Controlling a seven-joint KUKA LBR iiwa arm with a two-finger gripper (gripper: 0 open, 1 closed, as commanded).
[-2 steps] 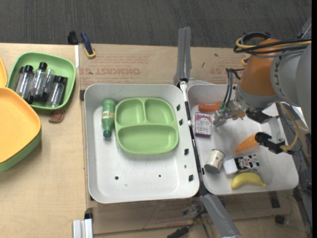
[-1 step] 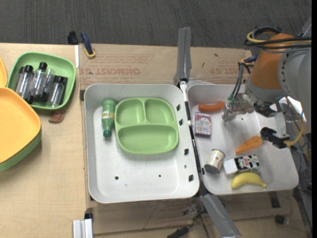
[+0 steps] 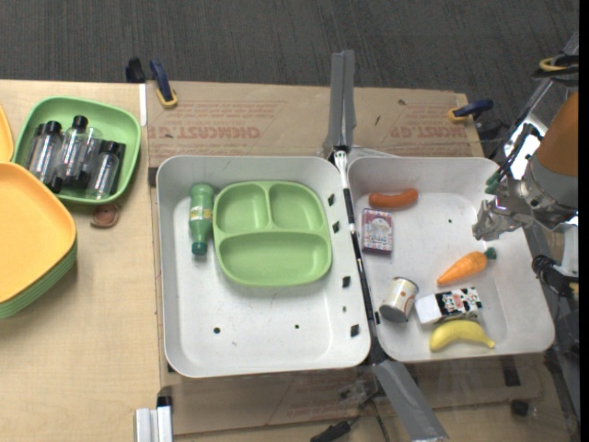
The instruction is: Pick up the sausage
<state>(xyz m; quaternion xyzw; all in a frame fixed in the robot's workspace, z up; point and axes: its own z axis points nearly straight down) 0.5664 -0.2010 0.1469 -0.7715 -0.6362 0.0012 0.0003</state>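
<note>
Two white bins sit side by side on the counter [image 3: 83, 366]; the right bin [image 3: 515, 339] carries the clutter. At its right rim hangs the gripper [image 3: 492, 226], whether its jaws are parted I cannot tell. A carrot [image 3: 462, 267] lies just below it. The sausage [image 3: 393, 198] rests well apart, near the bin's upper left corner. Risk: a descent here would likely catch the carrot instead.

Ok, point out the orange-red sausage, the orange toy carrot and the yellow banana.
Orange-red sausage [image 3: 393, 198], camera view, middle of its length.
Orange toy carrot [image 3: 461, 268], camera view, middle of its orange body.
Yellow banana [image 3: 460, 338], camera view, middle of its curve.
</note>
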